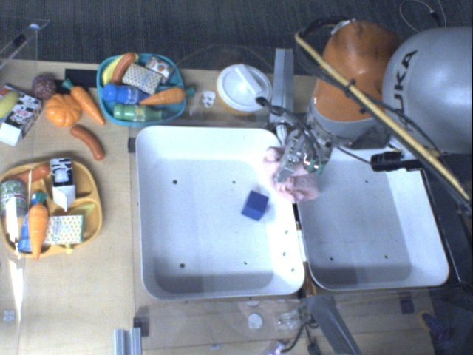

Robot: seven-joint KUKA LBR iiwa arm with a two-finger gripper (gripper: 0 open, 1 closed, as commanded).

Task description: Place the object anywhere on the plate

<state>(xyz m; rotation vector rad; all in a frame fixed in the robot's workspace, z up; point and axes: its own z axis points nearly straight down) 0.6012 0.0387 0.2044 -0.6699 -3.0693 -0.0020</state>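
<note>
Pink, soft object (297,186) sits under the gripper (299,161); jaws' state unclear; weak grip risks dropping it.

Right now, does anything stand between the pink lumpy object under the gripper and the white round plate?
Only the left white bin's far rim lies between the pink lumpy object and the white round plate. The gripper sits over the object; the small blue cube lies off that line.
</note>
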